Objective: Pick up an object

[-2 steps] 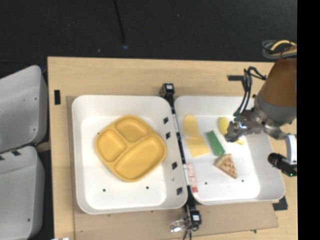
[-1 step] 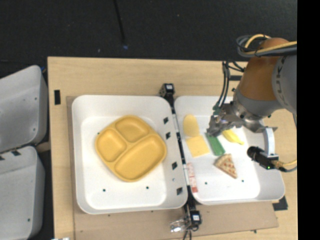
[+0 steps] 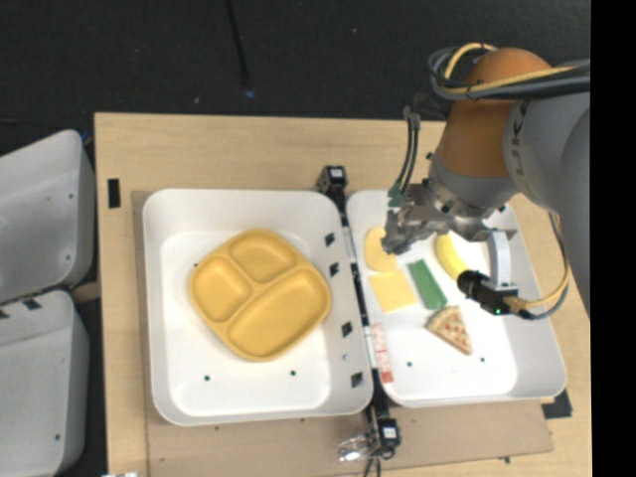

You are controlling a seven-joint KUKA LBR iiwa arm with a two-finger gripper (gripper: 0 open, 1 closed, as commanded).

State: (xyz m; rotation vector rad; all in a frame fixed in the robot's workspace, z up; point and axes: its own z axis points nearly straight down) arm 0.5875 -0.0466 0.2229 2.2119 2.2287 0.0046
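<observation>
My gripper hangs low over the back left of the right bin, right above a pale yellow round piece. Whether its fingers touch that piece is hidden by the wrist. Just in front lies a yellow cheese slice, with a green strip to its right. A banana lies partly under the arm, and a pizza slice sits toward the bin's front.
The left bin holds a yellow divided plate. A black divider with clips runs between the bins. A cable with a black plug dangles from the arm over the right bin.
</observation>
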